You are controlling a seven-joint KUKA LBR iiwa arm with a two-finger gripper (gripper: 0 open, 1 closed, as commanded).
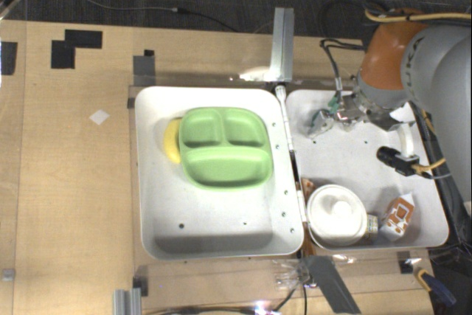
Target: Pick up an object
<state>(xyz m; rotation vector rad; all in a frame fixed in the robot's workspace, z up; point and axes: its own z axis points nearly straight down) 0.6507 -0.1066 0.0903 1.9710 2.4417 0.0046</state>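
Observation:
My gripper hangs low over the far left part of the right bin, pointing left from the grey arm with its orange band. No object can be made out in it. A white round bowl sits in the near left corner of that bin. A small brown and white packet lies in its near right corner. In the left bin, a green divided plate rests near the back, and a yellow object peeks out from under its left edge.
A metal post rises behind the divide between the two bins. The raised rim between the bins runs just left of the gripper. A bare wooden bench stretches to the left.

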